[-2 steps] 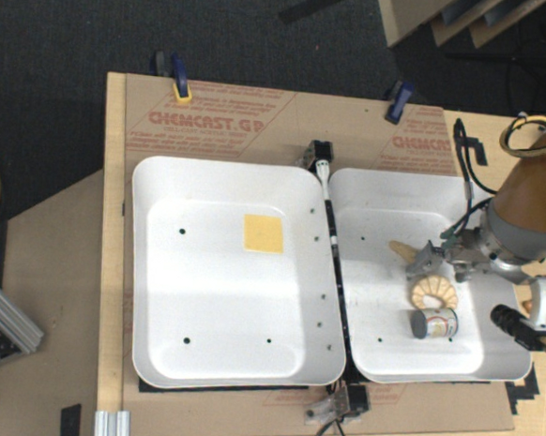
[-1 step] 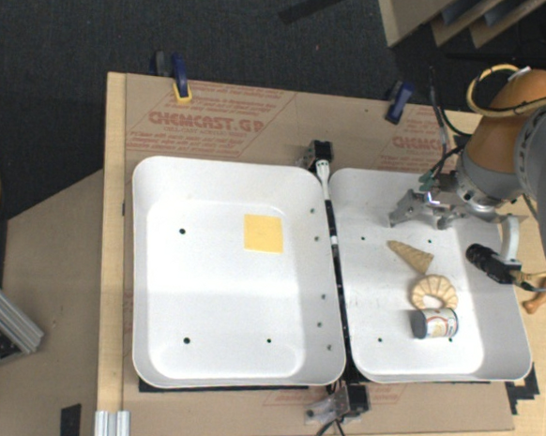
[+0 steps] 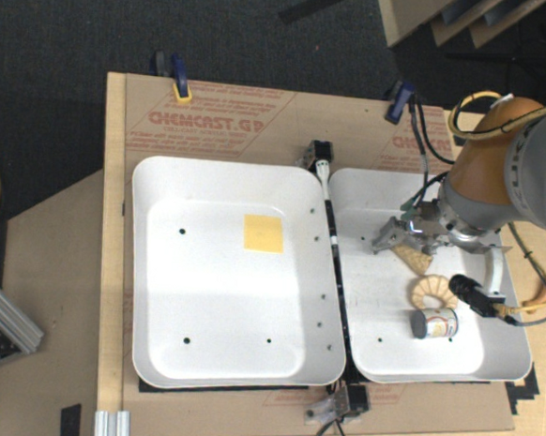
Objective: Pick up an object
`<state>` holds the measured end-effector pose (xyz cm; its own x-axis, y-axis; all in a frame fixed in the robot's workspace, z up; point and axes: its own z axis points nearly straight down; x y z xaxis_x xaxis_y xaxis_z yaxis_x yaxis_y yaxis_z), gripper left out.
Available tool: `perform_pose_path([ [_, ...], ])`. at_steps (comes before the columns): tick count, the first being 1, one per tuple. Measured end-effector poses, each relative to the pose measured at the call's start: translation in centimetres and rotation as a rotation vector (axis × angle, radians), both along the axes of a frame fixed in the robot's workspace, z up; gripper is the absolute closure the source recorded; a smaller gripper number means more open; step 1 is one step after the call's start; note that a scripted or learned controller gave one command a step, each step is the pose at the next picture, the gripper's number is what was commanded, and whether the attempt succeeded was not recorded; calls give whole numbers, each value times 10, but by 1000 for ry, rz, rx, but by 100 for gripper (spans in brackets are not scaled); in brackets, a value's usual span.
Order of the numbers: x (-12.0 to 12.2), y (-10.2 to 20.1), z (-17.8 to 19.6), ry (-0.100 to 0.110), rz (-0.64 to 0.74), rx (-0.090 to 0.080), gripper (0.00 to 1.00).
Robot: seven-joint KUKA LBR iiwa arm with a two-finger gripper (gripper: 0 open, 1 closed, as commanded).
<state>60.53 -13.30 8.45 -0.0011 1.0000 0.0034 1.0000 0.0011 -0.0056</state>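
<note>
Camera view: the grey two-finger gripper (image 3: 405, 240) hangs spread open above the tan wedge-shaped piece (image 3: 414, 259); at its 5 o'clock the beige ring-shaped object (image 3: 430, 291) crowds close, so closing may clip or nudge it.

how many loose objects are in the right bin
3 visible: a tan piece just below the gripper, a cream ring mid-bin, and a small grey cylinder below it. The arm may hide more.

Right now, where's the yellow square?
The yellow square lies flat in the left bin, in its upper middle, on its own. The gripper and the other objects are across the divider in the right bin.
</note>
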Motion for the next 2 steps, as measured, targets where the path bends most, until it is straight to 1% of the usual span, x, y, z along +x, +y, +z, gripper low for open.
perform_pose_path([
  [1, 2, -2, 11, -6, -1, -4, 100],
  [2, 28, 29, 97, -17, 4, -4, 100],
])
